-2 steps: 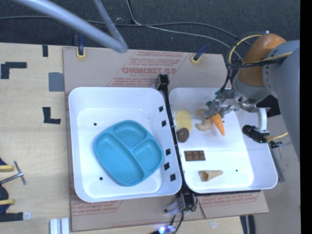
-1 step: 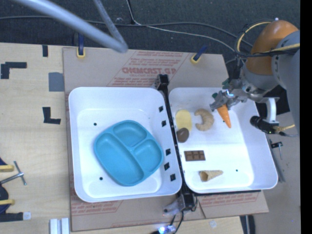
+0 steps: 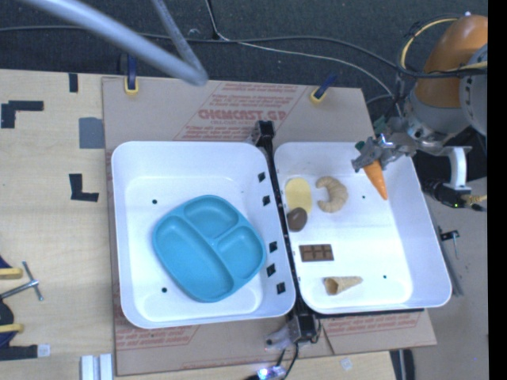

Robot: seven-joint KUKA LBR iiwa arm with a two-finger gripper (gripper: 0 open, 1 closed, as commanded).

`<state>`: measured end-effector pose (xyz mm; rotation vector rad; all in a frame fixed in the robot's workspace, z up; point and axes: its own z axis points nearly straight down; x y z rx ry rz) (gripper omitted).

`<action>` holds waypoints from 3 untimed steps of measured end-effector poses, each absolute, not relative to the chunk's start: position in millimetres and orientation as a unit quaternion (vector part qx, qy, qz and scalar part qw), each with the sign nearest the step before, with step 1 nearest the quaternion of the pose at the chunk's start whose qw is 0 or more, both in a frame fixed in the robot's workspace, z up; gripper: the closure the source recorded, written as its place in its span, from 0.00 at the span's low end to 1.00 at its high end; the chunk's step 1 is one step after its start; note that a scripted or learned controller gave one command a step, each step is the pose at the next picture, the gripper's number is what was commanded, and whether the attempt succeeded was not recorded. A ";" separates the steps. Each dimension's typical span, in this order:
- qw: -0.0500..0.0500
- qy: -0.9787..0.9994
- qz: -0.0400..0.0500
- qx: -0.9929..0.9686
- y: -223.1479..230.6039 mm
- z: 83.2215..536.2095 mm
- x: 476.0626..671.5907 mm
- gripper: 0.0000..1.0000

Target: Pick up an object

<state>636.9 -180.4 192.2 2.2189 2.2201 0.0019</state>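
Observation:
My gripper (image 3: 371,158) is over the upper right part of the right bin (image 3: 434,253), reaching in from the right. Its fingers are shut on the top end of an orange carrot (image 3: 379,180), which slants down and to the right from them. Lying in the same bin are a tan croissant (image 3: 333,194), a pale yellow piece (image 3: 297,190), a brown rounded piece (image 3: 297,218), a chocolate bar (image 3: 317,252) and a beige cone (image 3: 342,284).
The left bin (image 3: 120,172) holds a blue divided plate (image 3: 208,246). A black divider with clips (image 3: 273,212) runs between the two bins. The arm's orange band (image 3: 459,50) sits at the upper right. A grey bar (image 3: 103,22) crosses the top left.

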 end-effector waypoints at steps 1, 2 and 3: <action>0.002 0.708 0.001 0.707 -180.3 245.6 637.6 1.00; -0.001 0.709 0.000 0.706 -137.4 249.1 624.6 1.00; -0.001 0.708 -0.001 0.706 -91.3 235.6 608.2 1.00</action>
